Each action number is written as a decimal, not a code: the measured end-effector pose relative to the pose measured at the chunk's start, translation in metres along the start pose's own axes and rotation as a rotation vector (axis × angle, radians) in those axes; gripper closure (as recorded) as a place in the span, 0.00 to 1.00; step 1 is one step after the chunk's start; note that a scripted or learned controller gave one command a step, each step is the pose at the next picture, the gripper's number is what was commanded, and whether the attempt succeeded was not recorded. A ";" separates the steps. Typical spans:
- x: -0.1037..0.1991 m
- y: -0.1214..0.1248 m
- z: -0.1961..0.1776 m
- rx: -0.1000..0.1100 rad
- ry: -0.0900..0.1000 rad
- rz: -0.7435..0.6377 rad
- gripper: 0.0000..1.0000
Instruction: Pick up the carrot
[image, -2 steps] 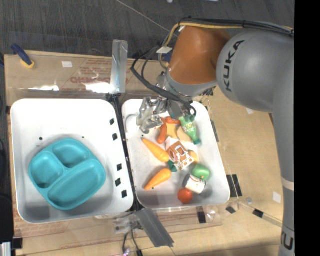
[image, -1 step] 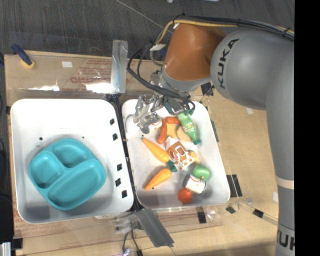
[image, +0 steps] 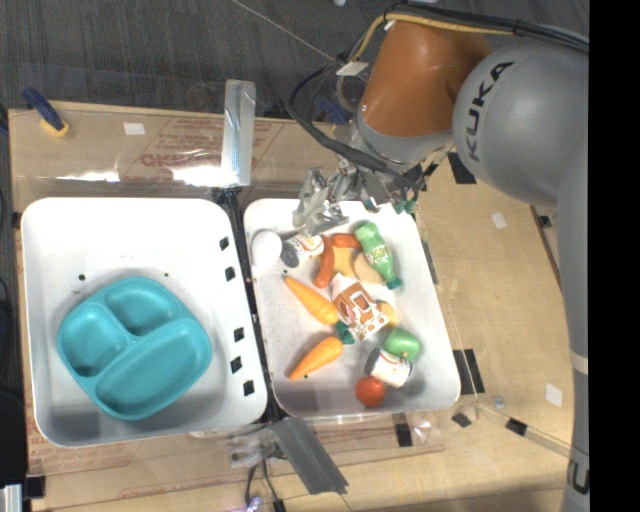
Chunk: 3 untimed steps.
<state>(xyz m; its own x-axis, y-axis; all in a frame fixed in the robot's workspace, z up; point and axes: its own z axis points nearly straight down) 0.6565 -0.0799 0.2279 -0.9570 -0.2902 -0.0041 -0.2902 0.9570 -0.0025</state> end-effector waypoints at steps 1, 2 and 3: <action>-0.002 0.002 0.001 0.000 -0.002 -0.223 1.00; -0.002 0.002 0.002 0.000 -0.002 -0.330 1.00; -0.008 0.022 -0.018 -0.001 -0.002 -0.523 1.00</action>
<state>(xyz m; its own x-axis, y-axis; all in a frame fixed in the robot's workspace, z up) 0.6578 -0.0570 0.2464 -0.6841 -0.7294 -0.0045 -0.7293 0.6841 -0.0038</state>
